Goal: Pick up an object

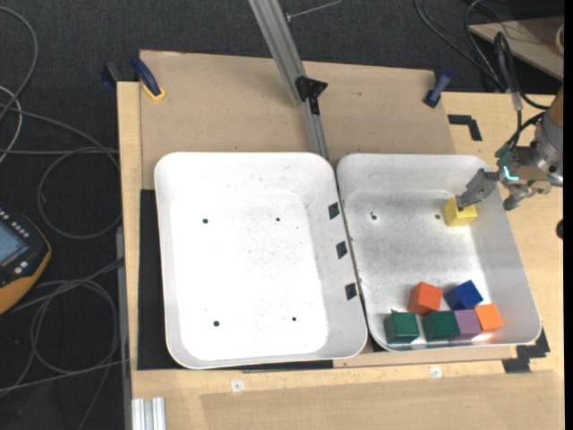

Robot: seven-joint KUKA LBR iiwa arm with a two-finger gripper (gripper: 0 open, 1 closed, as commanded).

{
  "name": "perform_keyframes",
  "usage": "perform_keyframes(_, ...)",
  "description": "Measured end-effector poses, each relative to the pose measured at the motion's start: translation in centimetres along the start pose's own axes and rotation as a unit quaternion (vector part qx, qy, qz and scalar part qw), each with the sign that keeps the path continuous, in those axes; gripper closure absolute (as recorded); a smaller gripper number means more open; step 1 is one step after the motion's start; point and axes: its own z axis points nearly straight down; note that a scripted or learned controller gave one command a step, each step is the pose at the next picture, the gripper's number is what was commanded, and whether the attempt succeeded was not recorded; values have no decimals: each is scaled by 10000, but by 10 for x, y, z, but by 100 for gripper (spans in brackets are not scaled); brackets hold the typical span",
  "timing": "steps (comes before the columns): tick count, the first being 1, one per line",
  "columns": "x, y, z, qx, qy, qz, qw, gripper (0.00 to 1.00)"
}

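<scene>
A small yellow block [459,214] lies in the upper right part of the right bin [403,240]. My gripper [490,201] reaches in over that bin's right rim, and its fingers stand apart, so it is open. The left fingertip [469,197] sits right at the yellow block's upper edge; the block lies beside that finger, not between the two. Along the bin's front edge a cluster of blocks rests: an orange one [426,296], a blue one [465,293], a second orange one [489,316], a purple one [467,322] and two green ones [440,326] [402,327].
The left bin [242,258] sits beside the right one, separated by a shared ridge with black clips [341,249]. A slanted metal rail [286,52] runs down to the bins' back junction. Cables lie on the floor to the left.
</scene>
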Motion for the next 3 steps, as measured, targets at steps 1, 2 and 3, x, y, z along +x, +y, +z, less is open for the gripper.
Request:
perform_keyframes(1,0,1,-3,-24,-9,-8,10000,0)
perform_keyframes(2,-2,-1,60,7,-1,-1,10000,0)
perform_keyframes(3,-1,-2,113,5,-1,-1,10000,0)
